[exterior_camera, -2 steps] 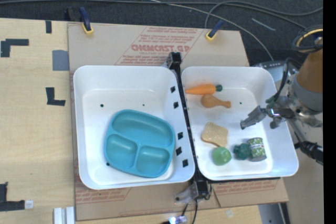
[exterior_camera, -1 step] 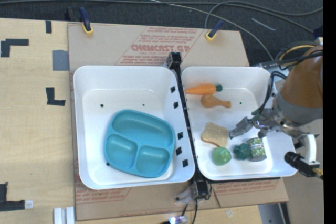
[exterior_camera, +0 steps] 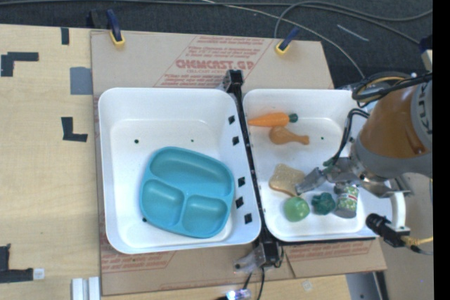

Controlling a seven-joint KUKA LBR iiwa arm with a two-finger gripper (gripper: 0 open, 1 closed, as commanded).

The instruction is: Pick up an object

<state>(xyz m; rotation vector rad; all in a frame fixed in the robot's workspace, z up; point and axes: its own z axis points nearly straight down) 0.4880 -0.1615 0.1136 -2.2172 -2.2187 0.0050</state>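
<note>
A dark green round object (exterior_camera: 323,204) lies in the right bin (exterior_camera: 309,234), near its front wall, between a light green ball (exterior_camera: 297,209) at its 9 o'clock and a small can (exterior_camera: 346,201) at its 3 o'clock. The gripper (exterior_camera: 318,181) hangs just above it at about 11 o'clock; whether its jaws are open or closed, or grip anything, I cannot tell. A slice of bread (exterior_camera: 285,180) lies at the ball's 11 o'clock. Farther back rest a brown drumstick (exterior_camera: 288,137) and, at its 12 o'clock, a carrot (exterior_camera: 271,120). The left bin (exterior_camera: 112,109) holds a blue divided plate (exterior_camera: 187,191).
</note>
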